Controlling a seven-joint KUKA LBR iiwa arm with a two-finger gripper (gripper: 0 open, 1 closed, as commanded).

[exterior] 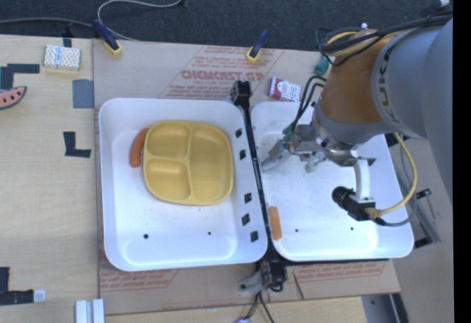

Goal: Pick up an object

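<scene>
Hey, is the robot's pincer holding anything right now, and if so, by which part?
It cannot be told. The pincer hangs over the right white bin, and no object is visible in it.

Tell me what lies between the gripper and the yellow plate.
In the camera view, the black divider where the two bins meet lies between the gripper and the yellow plate, with bare white bin floor on either side.
</scene>
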